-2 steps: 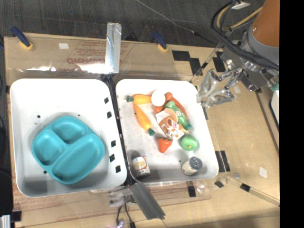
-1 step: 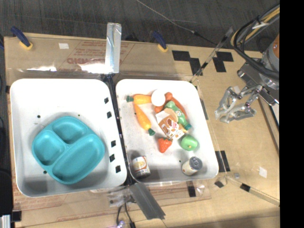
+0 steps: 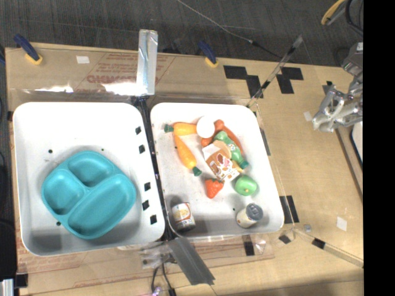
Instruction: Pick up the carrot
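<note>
The carrot is a long orange piece with a small green stub at its lower end. It lies slanted in the upper left part of the right bin, beside a second, similar orange piece. My gripper hangs over the bare bench, outside the right bin and well to the right of the carrot. It holds nothing that I can see.
Crowded next to the carrot are a white ball, an orange-red and green toy, a small carton, a strawberry, a green apple and two cans. The left bin holds a teal divided plate.
</note>
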